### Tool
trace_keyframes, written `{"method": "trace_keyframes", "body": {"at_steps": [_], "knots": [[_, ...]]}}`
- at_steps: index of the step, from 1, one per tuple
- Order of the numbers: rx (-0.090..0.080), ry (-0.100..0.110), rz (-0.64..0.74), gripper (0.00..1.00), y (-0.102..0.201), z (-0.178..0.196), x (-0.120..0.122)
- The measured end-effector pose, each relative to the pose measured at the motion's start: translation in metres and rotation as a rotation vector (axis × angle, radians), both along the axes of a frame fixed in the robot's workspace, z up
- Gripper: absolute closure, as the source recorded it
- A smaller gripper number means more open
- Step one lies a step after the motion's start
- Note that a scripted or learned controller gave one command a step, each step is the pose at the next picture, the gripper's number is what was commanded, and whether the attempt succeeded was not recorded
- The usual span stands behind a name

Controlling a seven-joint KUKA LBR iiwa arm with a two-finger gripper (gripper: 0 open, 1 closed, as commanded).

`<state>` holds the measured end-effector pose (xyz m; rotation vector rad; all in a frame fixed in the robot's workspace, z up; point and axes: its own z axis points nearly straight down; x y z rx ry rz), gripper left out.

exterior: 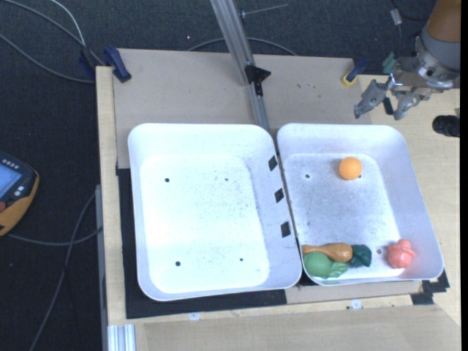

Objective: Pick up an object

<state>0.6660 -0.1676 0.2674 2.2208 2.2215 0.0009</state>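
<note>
A handheld controller point(13, 189) with a lit screen lies at the far left, off the counter point(183, 86), with cables trailing on the dark floor around it. A blue clamp point(117, 63) grips the counter's far left corner. The left bin point(201, 141) sits on the counter, and a slanted metal pole point(234, 35) rises behind the seam where the two bins meet. In the right bin point(413, 189), an orange ball point(350, 168) rests toward the far side. Along its near edge lie a tan, gourd-shaped piece point(330, 251) touching a green object point(323, 266), with a dark green object point(360, 255) just beside them, and a pink object point(400, 254) in the near right corner. Beyond the right bin's far edge, the claw point(385, 102) hangs above the bare counter with its fingers spread and nothing between them, well apart from every object.
</note>
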Motion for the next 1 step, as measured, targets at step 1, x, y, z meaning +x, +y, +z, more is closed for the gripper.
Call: {"method": "trace_keyframes", "body": {"at_steps": [1], "knots": [[-0.002, -0.002, -0.004, 0.0, -0.0336, 0.0104, -0.0711]]}}
